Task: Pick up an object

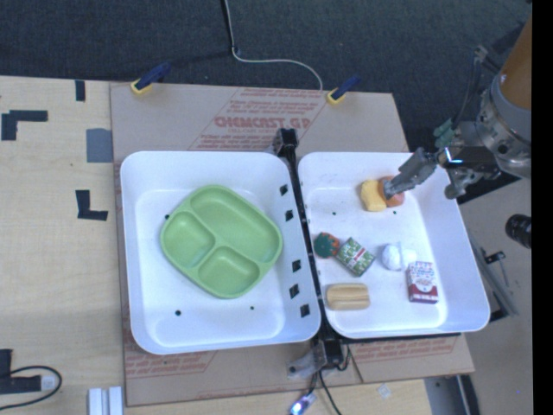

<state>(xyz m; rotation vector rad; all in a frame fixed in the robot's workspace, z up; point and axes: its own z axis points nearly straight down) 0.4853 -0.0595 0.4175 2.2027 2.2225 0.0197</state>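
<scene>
Yellow object (373,195) — right bin (449,232), touching jaws (403,182) | jaws' opening — cannot tell

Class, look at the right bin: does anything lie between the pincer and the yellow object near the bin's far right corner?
Nothing visible does. The pincer is already over the yellow object, beside a small orange piece. The other items lie nearer the camera, out of its path.

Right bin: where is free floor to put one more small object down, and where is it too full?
In the right bin, the bare floor is the far left corner, bordered by the divider and the yellow object. The near half is crowded: green ball, green packet, white ball, red carton, bread roll.
</scene>
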